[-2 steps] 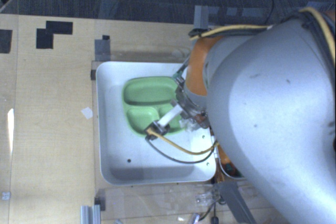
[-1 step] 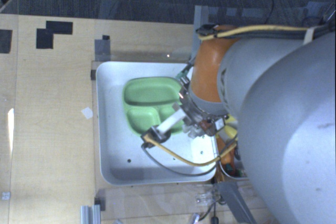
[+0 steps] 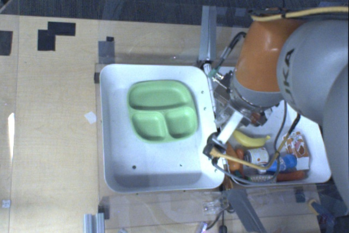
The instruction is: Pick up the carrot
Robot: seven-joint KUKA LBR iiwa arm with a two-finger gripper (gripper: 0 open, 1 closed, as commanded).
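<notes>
Arm [image 3: 305,68] is over the R bin [image 3: 322,172]. Gripper [image 3: 251,117] sits above the banana [image 3: 252,139]; the wrist hides it, so can't tell if it's spread or closed. Carrot [image 3: 235,162] lies at the bin's front-left, just below the banana, next to a can [image 3: 259,156]. Blue item [image 3: 286,162] & snack pkt [image 3: 297,145] are further right. L bin [image 3: 117,161] holds a green divided tray [image 3: 162,109].

Arm [image 3: 319,57]: enters from the right of the view, with its broad grey link lying across the upper right corner. Orange band [image 3: 264,52]: sits at the end of that link, just above the wrist [image 3: 250,96]. Wrist: points steeply downward, leaning slightly to the left. Gripper [image 3: 252,116]: hangs directly beneath the wrist and is largely hidden by it.
</notes>
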